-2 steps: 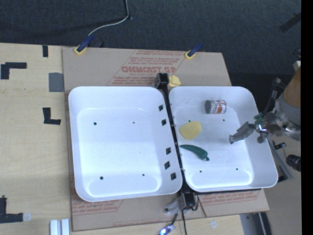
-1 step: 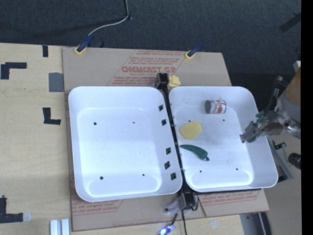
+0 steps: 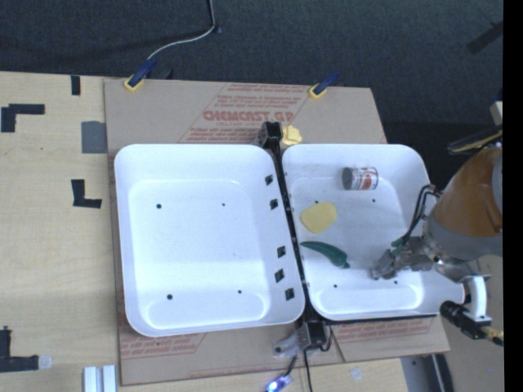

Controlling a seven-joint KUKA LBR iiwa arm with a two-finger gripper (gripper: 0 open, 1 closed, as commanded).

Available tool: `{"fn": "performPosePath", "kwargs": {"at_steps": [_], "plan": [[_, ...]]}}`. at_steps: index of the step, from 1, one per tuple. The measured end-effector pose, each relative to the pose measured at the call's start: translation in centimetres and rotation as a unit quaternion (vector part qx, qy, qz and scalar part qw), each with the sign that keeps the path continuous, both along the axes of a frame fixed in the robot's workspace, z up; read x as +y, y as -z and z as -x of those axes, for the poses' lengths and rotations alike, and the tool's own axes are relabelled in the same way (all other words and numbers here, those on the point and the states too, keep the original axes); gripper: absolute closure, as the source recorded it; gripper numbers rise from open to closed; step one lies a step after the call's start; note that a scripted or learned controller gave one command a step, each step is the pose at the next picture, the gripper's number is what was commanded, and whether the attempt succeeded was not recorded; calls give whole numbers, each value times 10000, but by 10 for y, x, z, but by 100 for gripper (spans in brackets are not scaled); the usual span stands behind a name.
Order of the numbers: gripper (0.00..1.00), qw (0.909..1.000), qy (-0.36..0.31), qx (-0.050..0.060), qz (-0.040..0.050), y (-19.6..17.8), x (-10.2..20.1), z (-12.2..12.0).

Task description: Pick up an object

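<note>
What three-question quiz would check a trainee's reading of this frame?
1. True or false: the can lies in the left bin.
2. Which item lies nearest the gripper? A) can B) yellow piece C) green piece
3. Fill in: all three items lie in the ____ bin.

Key: 1 false, it lies in the right bin. 2 C. 3 right.
</note>
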State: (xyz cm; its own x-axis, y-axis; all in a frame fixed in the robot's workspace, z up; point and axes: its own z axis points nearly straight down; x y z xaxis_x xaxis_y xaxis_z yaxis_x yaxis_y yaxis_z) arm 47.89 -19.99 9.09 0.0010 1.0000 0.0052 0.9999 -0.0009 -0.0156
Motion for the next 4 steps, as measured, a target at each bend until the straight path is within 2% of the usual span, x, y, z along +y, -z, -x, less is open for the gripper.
{"fn": "performPosePath", "kwargs": {"at_steps": [1, 2, 3, 4], "plan": [[100, 9998, -60, -172, 31, -222, 86, -52], [100, 9998, 3, -169, 68, -362, 27, -80], [100, 9999, 5, -129, 61, -450, -27, -96], [100, 10000, -2, -76, 27, -444, -24, -50]]}}
